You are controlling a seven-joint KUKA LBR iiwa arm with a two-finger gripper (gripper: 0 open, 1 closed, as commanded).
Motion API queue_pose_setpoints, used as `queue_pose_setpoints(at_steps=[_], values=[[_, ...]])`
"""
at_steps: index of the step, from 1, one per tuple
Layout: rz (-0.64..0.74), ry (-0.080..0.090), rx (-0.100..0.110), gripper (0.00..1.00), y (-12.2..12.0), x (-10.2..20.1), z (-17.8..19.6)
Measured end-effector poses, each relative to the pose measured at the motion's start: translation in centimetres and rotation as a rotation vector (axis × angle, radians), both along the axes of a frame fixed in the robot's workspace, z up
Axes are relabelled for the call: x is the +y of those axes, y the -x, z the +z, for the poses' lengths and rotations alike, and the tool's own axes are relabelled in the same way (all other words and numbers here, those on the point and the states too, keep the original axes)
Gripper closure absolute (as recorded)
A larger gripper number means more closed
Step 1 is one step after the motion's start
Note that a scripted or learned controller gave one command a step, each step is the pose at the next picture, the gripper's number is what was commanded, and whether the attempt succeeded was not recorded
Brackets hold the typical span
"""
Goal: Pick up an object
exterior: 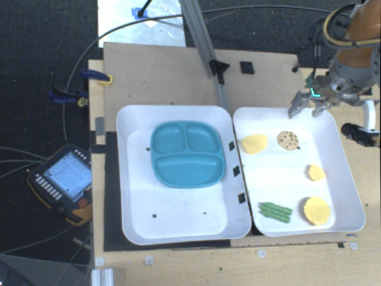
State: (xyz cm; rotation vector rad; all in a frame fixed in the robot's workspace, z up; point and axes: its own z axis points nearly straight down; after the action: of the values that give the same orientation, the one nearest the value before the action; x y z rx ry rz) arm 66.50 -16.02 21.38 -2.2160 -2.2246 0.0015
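Two white bins (178, 231) on seemingly brown bench (161, 76)

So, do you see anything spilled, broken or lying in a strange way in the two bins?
Nothing stands out. The blue divided plate lies flat in the left bin. In the right bin, the cookie, green beans and three yellow pieces lie apart and look whole. The end effector is over that bin's far edge.

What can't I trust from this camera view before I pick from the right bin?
- End effector: small and slightly blurred in the camera view, above the right bin's far rim; nothing shows between its fingers.
- Arm: cut off by the top and right edges.
- Cookie: too small to judge thickness.
- Green beans: number of pieces unclear, too small.
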Motion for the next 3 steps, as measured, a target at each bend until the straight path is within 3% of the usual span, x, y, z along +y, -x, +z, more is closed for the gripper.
queue_pose_setpoints(at_steps=[1,3], values=[[0.001,0.001,-0.004,0.0,-0.1,0.0,0.2],[0.003,0.001,-0.001,0.0,0.3,1.0,-10.3]])
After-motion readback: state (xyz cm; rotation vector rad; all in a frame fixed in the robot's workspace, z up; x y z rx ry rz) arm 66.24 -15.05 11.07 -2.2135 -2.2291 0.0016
